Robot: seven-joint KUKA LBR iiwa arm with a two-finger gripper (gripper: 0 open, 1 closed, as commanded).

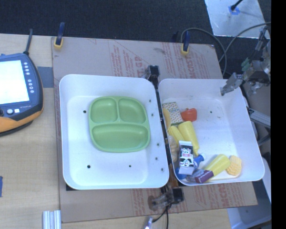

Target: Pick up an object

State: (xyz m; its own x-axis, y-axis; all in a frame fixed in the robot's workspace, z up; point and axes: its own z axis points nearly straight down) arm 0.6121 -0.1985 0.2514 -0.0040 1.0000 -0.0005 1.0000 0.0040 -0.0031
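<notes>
Gripper [230,86]: at right bin's [243,128] upper rim, finger state cannot tell. Left bin [71,128]: green divided plate [119,124]. Right bin: yellow pieces [186,133], red item [189,114], printed carton [186,156], corn-like piece [234,166].

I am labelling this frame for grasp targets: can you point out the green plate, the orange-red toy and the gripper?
Green plate [119,135], camera view, its large lower compartment.
Orange-red toy [189,114], camera view, its middle.
Gripper [230,85], camera view, its tip at the right bin's far edge.
</notes>
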